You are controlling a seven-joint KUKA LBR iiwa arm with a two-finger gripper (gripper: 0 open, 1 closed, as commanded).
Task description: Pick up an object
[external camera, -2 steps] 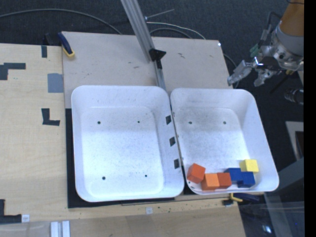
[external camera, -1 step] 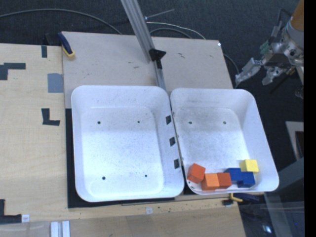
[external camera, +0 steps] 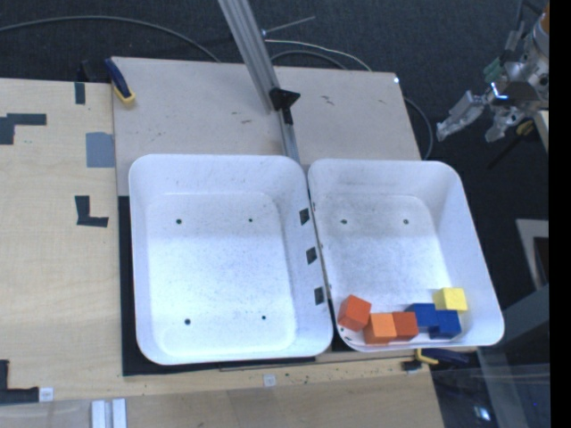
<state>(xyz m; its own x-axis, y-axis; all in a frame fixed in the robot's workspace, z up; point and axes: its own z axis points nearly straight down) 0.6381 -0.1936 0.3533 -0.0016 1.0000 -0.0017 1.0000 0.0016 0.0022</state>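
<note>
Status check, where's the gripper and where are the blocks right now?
Gripper up at far right, outside the bins, jaws open, nothing in them. Blocks clustered in right bin's near corner, untouched. Nothing lying over them.

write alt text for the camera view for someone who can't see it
Two white bins sit side by side; the right bin holds orange, blue and yellow blocks clustered in its near corner. The gripper hangs open off the bench's far right, holding nothing.

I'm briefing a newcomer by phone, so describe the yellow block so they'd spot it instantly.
Find the right-hand white bin and look to its near right corner, where small blocks cluster. The yellow block sits on the blue blocks, the only yellow one and the highest.
</note>
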